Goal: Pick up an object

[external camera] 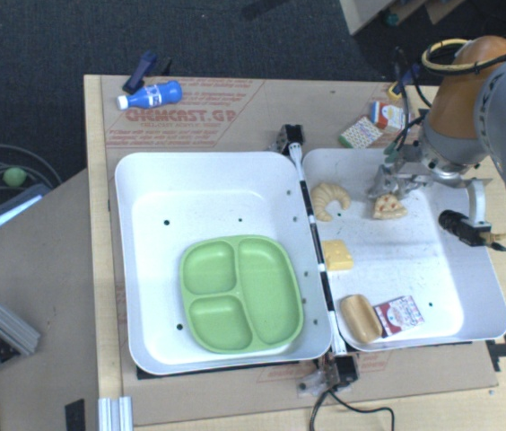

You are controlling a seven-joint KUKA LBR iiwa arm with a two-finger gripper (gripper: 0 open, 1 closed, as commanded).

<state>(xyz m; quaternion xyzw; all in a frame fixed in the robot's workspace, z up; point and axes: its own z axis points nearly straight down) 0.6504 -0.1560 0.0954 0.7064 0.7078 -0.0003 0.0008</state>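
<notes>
The right bin [468, 285] holds several items: a tan croissant [329, 197] at its far left, a yellow block [337, 256] by the divider, a brown bun [359, 319] at the near left and a red-and-white packet [400, 313] beside the bun. A small tan waffle-like piece [389, 207] lies near the bin's far side. My gripper [391, 184] hangs low directly over this piece, at or just above its far edge. The grey arm with its orange band [461, 97] comes in from the upper right.
The left bin [145, 196] carries a green divided plate [239, 292]. On the bench behind the bins lie a blue-and-white bottle [150, 94] and a small patterned box [361, 133]. A black cable part [464, 227] hangs over the right bin's right side.
</notes>
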